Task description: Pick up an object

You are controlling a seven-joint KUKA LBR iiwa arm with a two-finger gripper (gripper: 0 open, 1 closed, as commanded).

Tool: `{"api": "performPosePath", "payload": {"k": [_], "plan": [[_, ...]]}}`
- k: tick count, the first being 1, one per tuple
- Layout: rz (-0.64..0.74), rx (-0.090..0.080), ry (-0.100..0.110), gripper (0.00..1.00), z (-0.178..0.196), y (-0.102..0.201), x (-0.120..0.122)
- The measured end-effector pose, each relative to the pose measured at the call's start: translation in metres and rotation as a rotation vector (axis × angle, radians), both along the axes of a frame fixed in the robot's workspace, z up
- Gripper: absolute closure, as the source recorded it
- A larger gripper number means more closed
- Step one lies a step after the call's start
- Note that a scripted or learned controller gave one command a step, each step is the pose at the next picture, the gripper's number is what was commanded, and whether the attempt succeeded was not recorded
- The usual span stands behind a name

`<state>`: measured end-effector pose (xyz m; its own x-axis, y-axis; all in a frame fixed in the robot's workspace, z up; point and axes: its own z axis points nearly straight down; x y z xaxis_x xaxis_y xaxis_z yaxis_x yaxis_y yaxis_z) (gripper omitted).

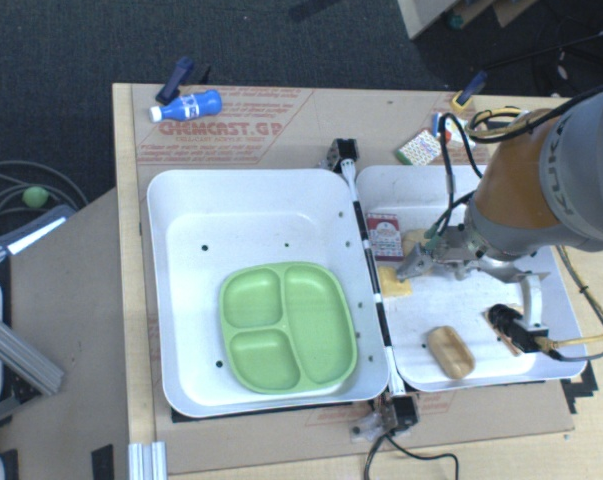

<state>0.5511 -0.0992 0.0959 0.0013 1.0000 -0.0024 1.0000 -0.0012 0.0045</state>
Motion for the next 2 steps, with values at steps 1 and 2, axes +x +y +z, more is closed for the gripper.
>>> {"api": "performPosePath", "payload": {"k": [1,2], "plan": [[0.002,0.002,0.004,0.00,-0.011,0.006,0.060],[0.003,0.002,0.003,0.00,-0.011,0.006,0.116]]}}
